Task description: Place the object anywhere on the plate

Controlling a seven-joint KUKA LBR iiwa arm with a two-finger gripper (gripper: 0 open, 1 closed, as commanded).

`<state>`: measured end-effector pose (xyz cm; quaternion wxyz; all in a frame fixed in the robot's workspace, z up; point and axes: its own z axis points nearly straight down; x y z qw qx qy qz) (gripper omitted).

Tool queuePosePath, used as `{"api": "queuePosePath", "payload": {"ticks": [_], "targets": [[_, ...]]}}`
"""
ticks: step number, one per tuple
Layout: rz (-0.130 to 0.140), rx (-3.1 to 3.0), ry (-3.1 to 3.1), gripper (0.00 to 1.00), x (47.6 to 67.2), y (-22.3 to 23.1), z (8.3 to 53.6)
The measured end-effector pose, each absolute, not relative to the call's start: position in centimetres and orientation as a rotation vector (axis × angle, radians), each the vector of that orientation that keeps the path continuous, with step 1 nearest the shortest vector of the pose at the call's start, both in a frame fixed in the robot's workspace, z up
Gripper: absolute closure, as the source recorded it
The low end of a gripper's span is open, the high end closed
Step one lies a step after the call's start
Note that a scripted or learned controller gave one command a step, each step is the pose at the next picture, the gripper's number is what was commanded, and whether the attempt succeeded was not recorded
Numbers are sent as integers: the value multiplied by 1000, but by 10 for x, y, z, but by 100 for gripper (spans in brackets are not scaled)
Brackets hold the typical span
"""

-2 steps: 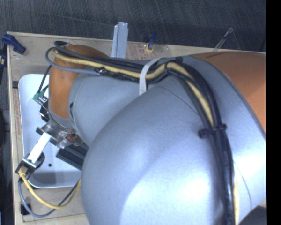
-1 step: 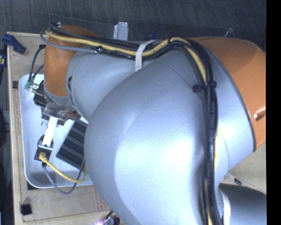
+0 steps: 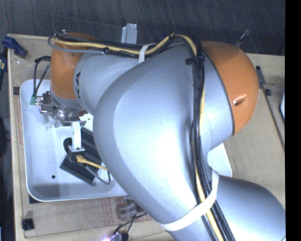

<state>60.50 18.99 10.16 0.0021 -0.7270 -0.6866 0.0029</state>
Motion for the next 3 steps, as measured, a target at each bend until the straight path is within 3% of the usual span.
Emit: {"api": "queuePosePath", "payload": {"ticks": [1,2,3], "targets": [[4,-2532,-1856,100,646,219,148],[5,-2531,-1856,0,646,220,148],[5,-2531,-1856,0,646,220,148]]}}
